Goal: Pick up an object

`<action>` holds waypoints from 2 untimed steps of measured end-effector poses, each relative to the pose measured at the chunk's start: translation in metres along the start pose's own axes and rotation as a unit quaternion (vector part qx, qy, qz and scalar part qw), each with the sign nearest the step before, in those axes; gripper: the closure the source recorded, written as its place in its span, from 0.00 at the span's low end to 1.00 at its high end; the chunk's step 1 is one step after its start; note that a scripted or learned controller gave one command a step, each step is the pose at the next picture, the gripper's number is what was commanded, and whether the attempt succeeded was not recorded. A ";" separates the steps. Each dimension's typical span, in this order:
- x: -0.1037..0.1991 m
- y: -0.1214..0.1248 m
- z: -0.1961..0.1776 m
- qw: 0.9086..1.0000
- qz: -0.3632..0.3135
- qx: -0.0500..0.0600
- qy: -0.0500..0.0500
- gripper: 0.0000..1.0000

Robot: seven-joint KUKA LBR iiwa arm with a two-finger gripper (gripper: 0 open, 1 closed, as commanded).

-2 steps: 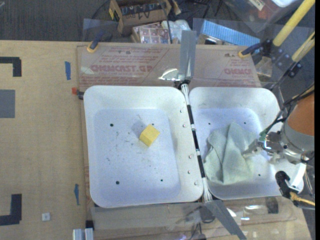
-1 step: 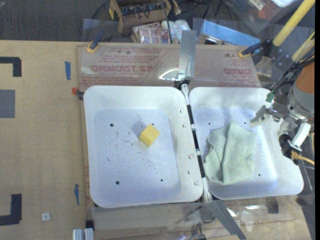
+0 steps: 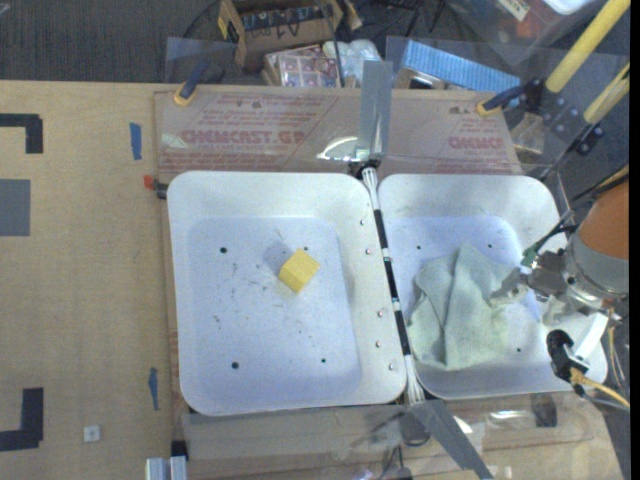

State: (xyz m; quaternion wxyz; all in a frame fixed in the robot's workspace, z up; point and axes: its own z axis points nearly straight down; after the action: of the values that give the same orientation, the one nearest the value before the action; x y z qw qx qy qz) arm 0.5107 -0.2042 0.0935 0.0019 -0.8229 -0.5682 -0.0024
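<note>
The two shallow white plastic bins lay side by side, the left bin (image 3: 200,368) smooth and speckled with dark marks, the right bin (image 3: 450,198) bearing a crumpled pale-green cloth (image 3: 458,313) at about five o'clock of its floor. My gripper (image 3: 512,286) sat at the cloth's three o'clock edge, touching the soft folds, though how far it was open I could not tell. A small yellow block (image 3: 298,270), boxy and matte, rested near the middle of the left bin, well apart from me.
</note>
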 end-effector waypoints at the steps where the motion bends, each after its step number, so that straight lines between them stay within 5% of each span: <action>1: -0.007 -0.027 0.005 1.000 0.013 -0.004 0.000 0.00; 2: -0.011 -0.025 0.004 1.000 -0.011 -0.001 0.003 0.00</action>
State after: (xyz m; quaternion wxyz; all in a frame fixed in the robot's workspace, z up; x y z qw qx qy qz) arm 0.4835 -0.2054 0.0890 0.0032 -0.8164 -0.5775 -0.0053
